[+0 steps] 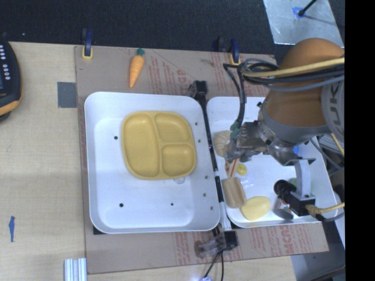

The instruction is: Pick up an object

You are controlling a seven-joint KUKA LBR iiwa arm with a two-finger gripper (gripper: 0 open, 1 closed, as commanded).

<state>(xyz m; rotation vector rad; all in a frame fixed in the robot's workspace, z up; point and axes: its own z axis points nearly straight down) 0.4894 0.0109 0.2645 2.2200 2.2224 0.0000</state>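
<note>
My gripper (235, 154) reaches down into the right bin (261, 221), near its left wall. Its tip hangs over a small orange and yellow piece (240, 170) and beside a pale beige object (221, 142). A tan block (232, 191) lies further forward, with a yellow lemon-like object (255, 208) next to it at the bin's front. The arm's orange band (304, 81) covers the back of the right bin. Nothing can be made out between the fingers.
The left bin (102, 209) holds a yellow divided plate (158, 144). A toy carrot (136, 68) lies on the cardboard behind the left bin. A dark device (9, 78) sits at the bench's left edge.
</note>
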